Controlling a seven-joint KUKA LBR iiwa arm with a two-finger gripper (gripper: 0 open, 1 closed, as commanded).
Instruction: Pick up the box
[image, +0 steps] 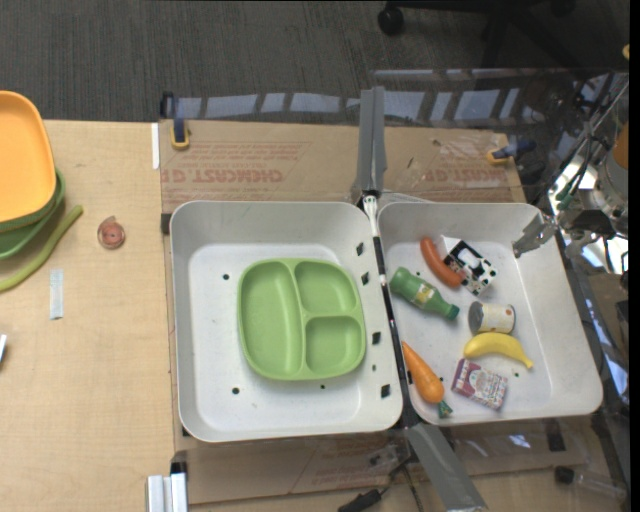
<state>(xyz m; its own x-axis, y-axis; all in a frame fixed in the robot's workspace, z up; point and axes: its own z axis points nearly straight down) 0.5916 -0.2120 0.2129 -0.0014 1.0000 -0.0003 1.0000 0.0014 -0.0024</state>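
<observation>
The box (480, 383) is small and pink-purple with a pale label. It lies flat near the front edge of the right bin (575, 330), just below the banana (498, 348) and right of the carrot (423, 373). My gripper (532, 238) hangs over the bin's far right rim, well behind the box and apart from every object. Nothing is seen in its grasp. The arm behind it enters from the right edge.
The right bin also holds a red sausage (437, 261), a black-and-white toy (470, 266), a green bottle (421, 293) and a small pale cup (492, 317). A green divided plate (300, 318) lies in the left bin (190, 330). Orange and green plates (22, 170) are stacked at the far left.
</observation>
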